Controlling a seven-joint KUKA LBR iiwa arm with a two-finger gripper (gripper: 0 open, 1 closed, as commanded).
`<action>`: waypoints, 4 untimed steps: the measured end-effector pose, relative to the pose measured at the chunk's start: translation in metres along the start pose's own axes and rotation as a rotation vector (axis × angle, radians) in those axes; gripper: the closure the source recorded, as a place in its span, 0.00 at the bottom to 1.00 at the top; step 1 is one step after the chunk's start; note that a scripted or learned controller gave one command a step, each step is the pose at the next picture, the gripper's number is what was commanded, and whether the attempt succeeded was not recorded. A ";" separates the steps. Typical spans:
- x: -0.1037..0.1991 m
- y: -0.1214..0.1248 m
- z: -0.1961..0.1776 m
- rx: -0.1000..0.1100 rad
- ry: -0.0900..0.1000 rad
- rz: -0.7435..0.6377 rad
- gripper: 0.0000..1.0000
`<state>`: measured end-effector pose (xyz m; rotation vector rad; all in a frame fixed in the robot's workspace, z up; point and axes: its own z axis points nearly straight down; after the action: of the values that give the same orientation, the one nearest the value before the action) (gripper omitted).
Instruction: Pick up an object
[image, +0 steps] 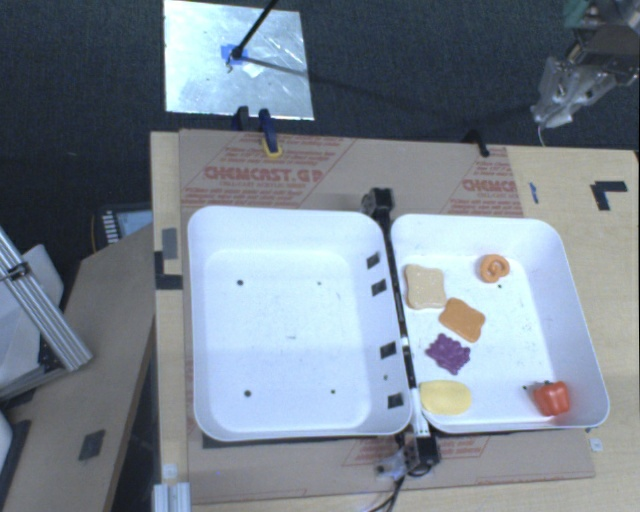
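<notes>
The right bin (570, 300) holds several toy foods. A pale slice of toast (424, 287) lies near its left wall, with an orange-brown piece (462, 319) just below and to the right of it. An orange ring-shaped piece (493, 267) lies near the back. A purple bunch of grapes (447, 352) and a yellow oval piece (446, 397) lie toward the front left. A red piece (551, 397) sits in the front right corner. My gripper (562, 92) hangs high at the top right, beyond the bench's far edge and well away from the bins.
The left bin (210, 330) stands beside the right one, joined by a black hinge strip (392, 310). Both rest on a cardboard sheet (270, 170). A shiny metal plate (238, 58) lies on the floor at the back left, and an aluminium frame (40, 310) stands at the left.
</notes>
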<state>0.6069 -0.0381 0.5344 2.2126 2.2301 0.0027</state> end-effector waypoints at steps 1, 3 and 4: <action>0.070 0.009 -0.001 -0.002 0.001 -0.003 1.00; 0.240 0.010 0.006 -0.001 0.001 -0.002 1.00; 0.273 0.029 -0.001 -0.003 0.000 0.002 1.00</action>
<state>0.6342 0.2352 0.5357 2.2135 2.2264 0.0065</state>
